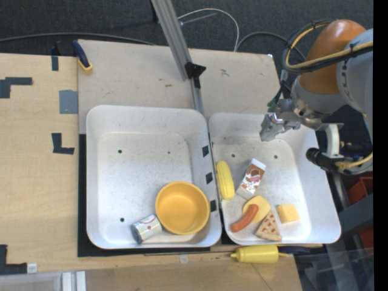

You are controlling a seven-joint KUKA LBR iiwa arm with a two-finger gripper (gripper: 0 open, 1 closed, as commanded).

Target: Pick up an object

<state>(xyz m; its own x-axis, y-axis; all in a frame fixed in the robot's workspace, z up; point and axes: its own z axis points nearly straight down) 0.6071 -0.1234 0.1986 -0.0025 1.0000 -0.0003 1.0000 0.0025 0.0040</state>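
Pale wooden counter on dark carpet carries two white bins. Claw, grip state I cannot tell, hangs over the right bin; corn cob lies below.

The arm is built of smooth, rounded grey housings, with a glossy orange band bulging like a dome above the wrist. Thin yellow and black cables loop around the orange part and trail along its left side. Below the band sits a grey metallic wrist block with darker fittings, ending in the small, pale grey end effector. A white bracket and further black and yellow cabling hang beside the lower housing.
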